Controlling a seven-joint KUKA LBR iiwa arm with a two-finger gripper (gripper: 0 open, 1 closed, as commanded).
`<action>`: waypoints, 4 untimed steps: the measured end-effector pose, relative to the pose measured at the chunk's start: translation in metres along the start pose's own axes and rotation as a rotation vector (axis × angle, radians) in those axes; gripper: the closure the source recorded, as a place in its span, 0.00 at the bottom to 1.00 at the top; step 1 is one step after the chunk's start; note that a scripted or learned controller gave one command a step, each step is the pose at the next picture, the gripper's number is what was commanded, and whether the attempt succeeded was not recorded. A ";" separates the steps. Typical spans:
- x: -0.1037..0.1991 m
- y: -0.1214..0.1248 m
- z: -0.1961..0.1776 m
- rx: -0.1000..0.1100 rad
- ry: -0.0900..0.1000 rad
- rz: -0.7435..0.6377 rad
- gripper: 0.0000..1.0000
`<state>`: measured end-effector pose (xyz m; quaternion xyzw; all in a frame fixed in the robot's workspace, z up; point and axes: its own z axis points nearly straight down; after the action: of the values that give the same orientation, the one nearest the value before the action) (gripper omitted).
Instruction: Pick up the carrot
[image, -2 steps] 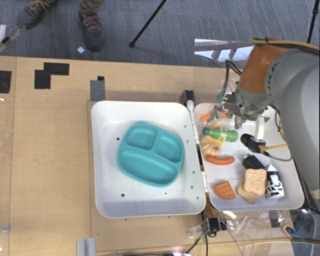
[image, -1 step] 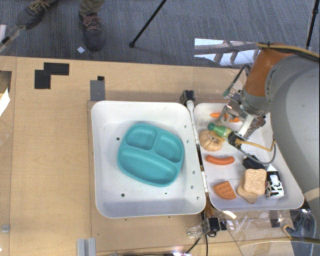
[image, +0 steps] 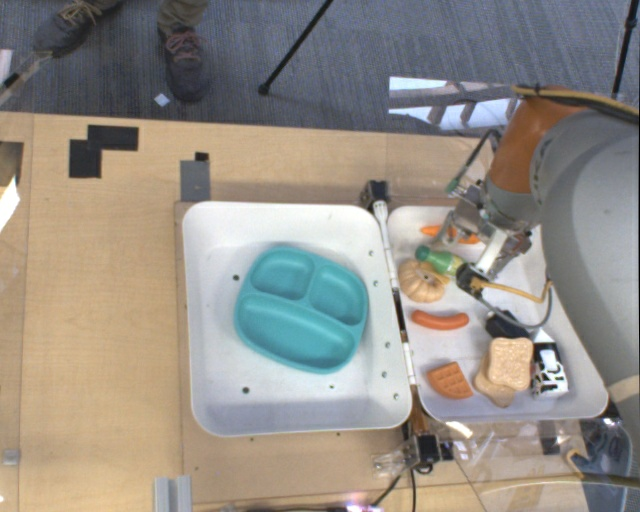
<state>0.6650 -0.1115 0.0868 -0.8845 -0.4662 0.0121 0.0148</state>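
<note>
The carrot (image: 432, 231) is a small orange piece lying at the far end of the right bin (image: 572, 392). Just its left tip and a sliver near its other end show from under the tool. My gripper (image: 472, 238) hangs directly over it, low in the bin, with the grey wrist and orange band rising behind to the right. From this angle, contact with the carrot is hidden.
Close by in the right bin lie a green item (image: 438, 258), a tan pumpkin-like piece (image: 422, 283), a red sausage (image: 440, 320), an orange wedge (image: 450, 380), a bread slice (image: 507, 366) and a black-and-white object (image: 548, 371). The left bin (image: 205, 300) holds a teal divided plate (image: 300, 308).
</note>
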 end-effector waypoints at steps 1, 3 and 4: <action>0.004 0.004 -0.014 -0.030 0.008 -0.007 1.00; -0.036 0.000 0.001 -0.035 0.013 0.215 0.00; -0.032 0.002 -0.013 -0.043 0.017 0.205 1.00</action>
<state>0.6485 -0.1392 0.0998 -0.9276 -0.3734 -0.0041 -0.0014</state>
